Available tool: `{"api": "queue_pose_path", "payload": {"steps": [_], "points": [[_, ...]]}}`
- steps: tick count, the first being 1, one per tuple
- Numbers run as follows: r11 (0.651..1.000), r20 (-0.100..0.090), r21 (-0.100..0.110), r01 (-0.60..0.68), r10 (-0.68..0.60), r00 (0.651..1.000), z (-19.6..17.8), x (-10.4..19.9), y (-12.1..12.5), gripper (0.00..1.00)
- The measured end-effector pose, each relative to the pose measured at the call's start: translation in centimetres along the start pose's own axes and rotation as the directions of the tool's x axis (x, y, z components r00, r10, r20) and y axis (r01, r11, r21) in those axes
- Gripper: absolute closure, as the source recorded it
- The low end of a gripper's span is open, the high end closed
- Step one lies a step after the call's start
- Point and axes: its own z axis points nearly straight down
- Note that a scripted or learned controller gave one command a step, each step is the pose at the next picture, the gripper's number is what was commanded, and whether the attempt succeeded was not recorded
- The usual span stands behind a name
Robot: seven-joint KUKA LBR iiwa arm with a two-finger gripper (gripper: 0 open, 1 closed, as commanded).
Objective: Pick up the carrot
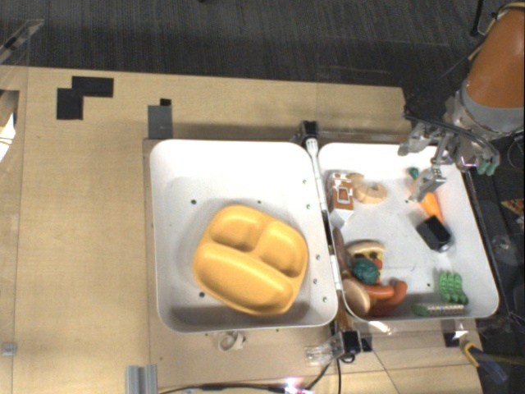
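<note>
Orange carrot [431, 204] lying in right bin [476, 245], just below pincer [428, 185] and partly overlapped by its fingertips; black block [433, 234] resting just beyond carrot's lower end; pincer hanging over bin's upper right area, finger spread impossible to tell; green toy [450, 286] sitting well below; large yellow pepper [250, 258] filling left bin [172, 220], far to pincer's left.
</note>
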Motion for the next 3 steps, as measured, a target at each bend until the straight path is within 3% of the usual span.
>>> {"api": "queue_pose_path", "payload": {"steps": [1, 2, 3], "points": [[0.991, -0.009, -0.003, 0.137, -0.137, 0.991, 10.7, -0.9, -5.6, 0.0], [0.993, 0.003, 0.0, 0.115, -0.115, 0.993, 13.2, -1.9, -5.1, 0.0], [0.993, 0.019, 0.006, 0.12, -0.12, 0.993, 11.6, -2.4, -5.0, 1.0]]}}
